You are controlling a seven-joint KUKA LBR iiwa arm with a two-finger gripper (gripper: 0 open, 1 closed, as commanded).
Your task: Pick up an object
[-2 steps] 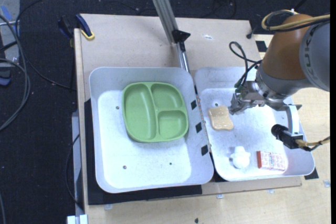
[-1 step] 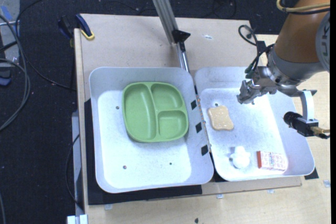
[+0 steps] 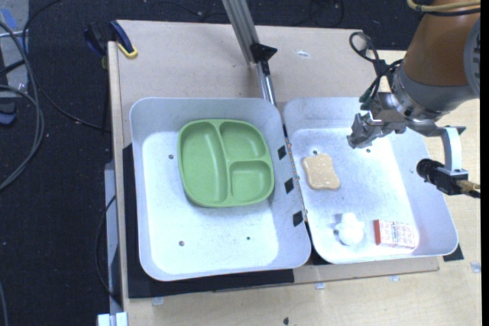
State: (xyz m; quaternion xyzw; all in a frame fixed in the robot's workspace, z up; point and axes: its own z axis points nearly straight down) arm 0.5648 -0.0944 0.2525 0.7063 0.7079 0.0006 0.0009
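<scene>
In the right bin [image 3: 428, 202] lie a tan slice of toast [image 3: 322, 172], a small white round object [image 3: 349, 229] and a red and white carton [image 3: 395, 234]. The gripper [image 3: 362, 136] hangs over the upper part of that bin, up and to the right of the toast, with nothing seen between its fingers. Its fingertips are dark and small in this view.
A green three-compartment plate [image 3: 227, 162] lies in the left bin [image 3: 153, 240]. A metal pole [image 3: 241, 8] slants from the top down to the gap between the bins. A blue and yellow tool [image 3: 122, 40] rests at the bench's far left corner.
</scene>
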